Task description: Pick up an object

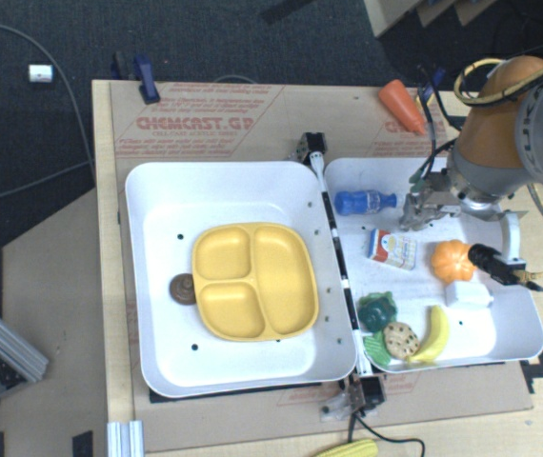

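The right bin holds a blue bottle lying on its side, a small white and red carton, an orange, a banana, a cookie, a dark green toy and a white block. My gripper hangs over the back of this bin, just right of the blue bottle and above the carton. Nothing shows between its fingers.
The left bin carries a yellow divided plate with a brown round piece at its left edge. An orange carrot-like toy lies on the bench behind the right bin. Cables run beside the arm.
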Action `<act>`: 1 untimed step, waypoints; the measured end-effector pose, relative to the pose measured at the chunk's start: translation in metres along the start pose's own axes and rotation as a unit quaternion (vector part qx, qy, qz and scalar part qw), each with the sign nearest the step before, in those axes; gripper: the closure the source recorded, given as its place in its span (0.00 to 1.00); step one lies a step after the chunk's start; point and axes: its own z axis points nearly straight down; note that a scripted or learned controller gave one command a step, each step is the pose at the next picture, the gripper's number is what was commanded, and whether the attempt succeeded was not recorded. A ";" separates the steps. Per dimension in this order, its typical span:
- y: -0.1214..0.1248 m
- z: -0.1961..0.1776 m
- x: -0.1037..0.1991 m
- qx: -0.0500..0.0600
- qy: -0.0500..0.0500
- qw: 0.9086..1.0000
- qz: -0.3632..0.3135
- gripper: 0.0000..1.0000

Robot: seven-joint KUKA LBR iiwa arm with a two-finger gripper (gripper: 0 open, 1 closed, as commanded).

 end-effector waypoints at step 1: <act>0.000 0.000 0.001 0.000 0.001 1.000 0.000 0.00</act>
